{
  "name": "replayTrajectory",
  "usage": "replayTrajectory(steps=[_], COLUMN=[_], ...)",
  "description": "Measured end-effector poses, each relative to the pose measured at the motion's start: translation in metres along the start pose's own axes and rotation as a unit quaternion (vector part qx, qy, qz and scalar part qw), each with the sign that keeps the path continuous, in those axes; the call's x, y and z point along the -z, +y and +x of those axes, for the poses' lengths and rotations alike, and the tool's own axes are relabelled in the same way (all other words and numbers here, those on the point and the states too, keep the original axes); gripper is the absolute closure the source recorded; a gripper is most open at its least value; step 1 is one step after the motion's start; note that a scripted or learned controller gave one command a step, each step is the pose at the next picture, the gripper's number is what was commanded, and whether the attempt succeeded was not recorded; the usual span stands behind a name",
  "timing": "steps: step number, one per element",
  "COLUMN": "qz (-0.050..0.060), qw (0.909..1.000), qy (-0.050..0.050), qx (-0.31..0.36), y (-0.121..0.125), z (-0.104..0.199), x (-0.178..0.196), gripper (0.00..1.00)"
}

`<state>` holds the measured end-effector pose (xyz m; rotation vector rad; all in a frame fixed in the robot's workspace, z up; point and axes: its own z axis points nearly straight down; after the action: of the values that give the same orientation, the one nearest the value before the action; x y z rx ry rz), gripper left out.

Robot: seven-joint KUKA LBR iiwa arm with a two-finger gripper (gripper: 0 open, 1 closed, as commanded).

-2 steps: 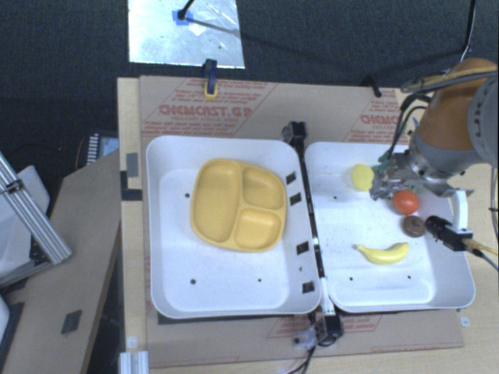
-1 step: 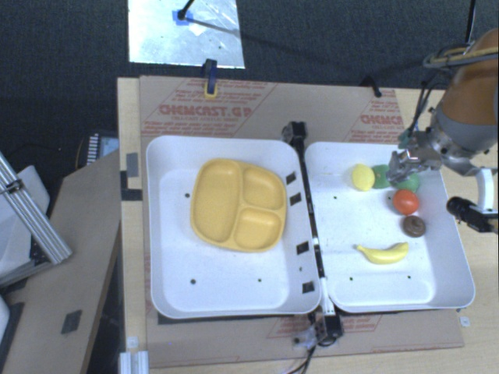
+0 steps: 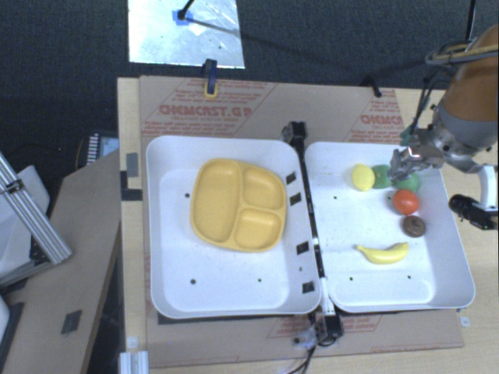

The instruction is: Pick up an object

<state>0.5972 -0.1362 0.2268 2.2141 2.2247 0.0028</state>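
Tool: the tool (image 3: 405, 164) hangs in the upper right of the frame, over the far part of the right bin (image 3: 444, 291); whether it is apart or together cannot be told, since its tip is a small blurred metallic mass.
Nearest thing: the green object (image 3: 383, 176) lies directly under and just left of the tool, touching or nearly touching it; it is the likeliest target, in my judgement.
Neighbours: the yellow round fruit (image 3: 362, 178) sits just left of the green object, touching it; the red tomato (image 3: 405, 202) lies just below the tool in the frame; the brown round object (image 3: 414, 226) is lower again.
Long thing: the banana (image 3: 382, 252) lies lower in the bin, well apart from the tool, its long axis running left to right.
Left bin: the left bin (image 3: 168, 287) holds a yellow divided plate (image 3: 238, 204).
Hidden: the tool covers part of the green object, so its shape and extent are unclear; nothing can be seen clamped.
Coming move: likely a short drop, with crowding a risk.
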Motion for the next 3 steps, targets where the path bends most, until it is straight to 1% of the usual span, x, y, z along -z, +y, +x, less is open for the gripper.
replayTrajectory(steps=[2,3], qz=[0.001,0.002], qw=[1.0,1.0], qy=[0.002,0.002], qx=[0.003,0.003], y=[0.003,-0.013], z=[0.112,0.162], x=[-0.002,-0.011], gripper=[1.0,1.0])
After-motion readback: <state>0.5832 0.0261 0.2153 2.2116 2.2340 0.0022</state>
